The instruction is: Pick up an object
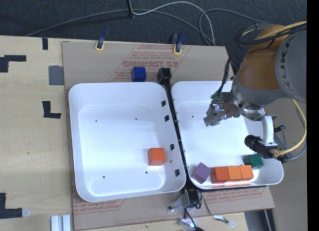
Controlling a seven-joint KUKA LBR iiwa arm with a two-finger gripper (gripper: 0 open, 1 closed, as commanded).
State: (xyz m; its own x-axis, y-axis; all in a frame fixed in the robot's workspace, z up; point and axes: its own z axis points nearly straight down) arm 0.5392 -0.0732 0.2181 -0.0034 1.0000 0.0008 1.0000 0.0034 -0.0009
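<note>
End effector (pixel 213 117): hovers over the right bin (pixel 192 93), nothing between its fingers; spread or pressed together, cannot tell.
Purple block (pixel 201 172): right bin's near edge, beside the orange blocks (pixel 232 174).
Green block (pixel 255 161): right of those.
Orange cube (pixel 156 156): left bin (pixel 79 125).

Two white bins side by side on a cardboard sheet (pixel 149 63). In the left bin (pixel 84 140), an orange cube (pixel 156 156) near the front right. Over the right bin (pixel 192 95), gripper (pixel 215 116) hovering, nothing visible between fingers. Along the right bin's front wall: purple block (pixel 201 172), long orange block (pixel 232 174), green block (pixel 255 161). Blue cube (pixel 139 73) behind the bins, on the cardboard.
</note>
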